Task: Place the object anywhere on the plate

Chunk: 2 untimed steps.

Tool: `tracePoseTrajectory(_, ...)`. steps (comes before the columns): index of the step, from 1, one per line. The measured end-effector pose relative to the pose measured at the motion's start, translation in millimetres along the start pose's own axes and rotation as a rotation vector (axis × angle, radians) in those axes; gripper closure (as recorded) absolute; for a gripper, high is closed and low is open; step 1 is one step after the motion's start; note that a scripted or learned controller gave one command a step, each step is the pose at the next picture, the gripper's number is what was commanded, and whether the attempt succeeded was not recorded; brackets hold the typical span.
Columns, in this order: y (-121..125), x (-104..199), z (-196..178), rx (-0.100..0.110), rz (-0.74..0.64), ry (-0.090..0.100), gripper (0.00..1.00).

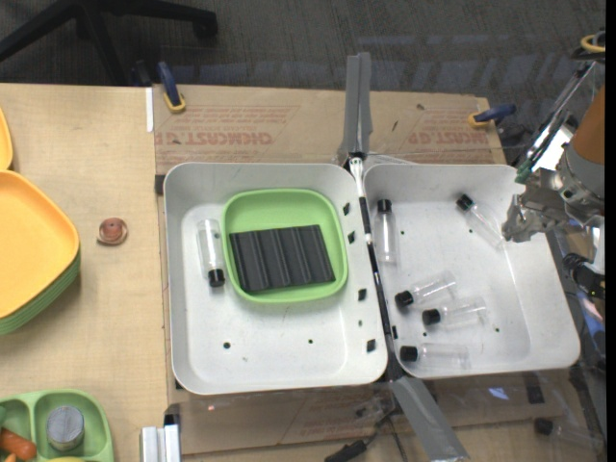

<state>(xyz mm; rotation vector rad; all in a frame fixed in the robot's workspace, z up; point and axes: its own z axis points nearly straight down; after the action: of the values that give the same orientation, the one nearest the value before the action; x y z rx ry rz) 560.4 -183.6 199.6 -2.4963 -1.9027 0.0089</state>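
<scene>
- We see the tool (520, 221) at the right edge of the right bin (539, 345), over the bin's upper right part; it's small and partly blurred, so we cannot tell its state, and nothing visibly sits in it.
- Task things, we judge, are the clear vials with black caps. Five lie loose in the right bin: one upright-ish vial by the divider (385, 231), one near the tool (476, 215), and a cluster of three low in the bin (438, 311).
- They lie flat and scattered, probably tipped in as pick stock, so each needs a grasp across its narrow body.
- Green plate (285, 246) sits in the left bin (279, 354), upper middle, with a dark ribbed mat on it, likely there to stop round vials rolling off.
- One more vial (209, 250) lies in the left bin just beside the plate's left rim, off the plate, cap toward us.
- We judge the step as pick approach: tool nearest the upper right vial, nothing on the plate yet.
- Off-task on the tabletop: yellow plates (34, 248) far left.
</scene>
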Motion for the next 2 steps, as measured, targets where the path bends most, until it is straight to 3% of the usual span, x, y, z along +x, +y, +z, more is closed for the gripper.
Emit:
tracePoseTrajectory(1,-13.0,-21.7,34.9,-0.003,-0.286,0.002,1.00)
tracePoseTrajectory(2,-47.5,-27.9,17.3,-0.005,-0.535,0.002,1.00)
